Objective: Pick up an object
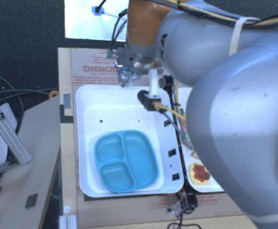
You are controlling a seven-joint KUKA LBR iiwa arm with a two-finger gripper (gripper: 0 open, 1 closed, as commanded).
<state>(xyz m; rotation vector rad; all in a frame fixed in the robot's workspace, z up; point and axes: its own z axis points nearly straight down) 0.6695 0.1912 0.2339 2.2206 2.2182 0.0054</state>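
Well below end effector: blue tray.

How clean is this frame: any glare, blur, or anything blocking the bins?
Camera view: lighting is soft and even, with faint shading under the blue divided tray in the left bin. The bright panel at top is washed out. The arm, close to the lens, looks oversized and slightly soft, hiding most of the right bin. The gripper is somewhat blurred.

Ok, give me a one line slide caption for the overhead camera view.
Grey KUKA arm's gripper hovers over the far rim of the left shallow white bin, which holds a blue three-compartment plastic tray.
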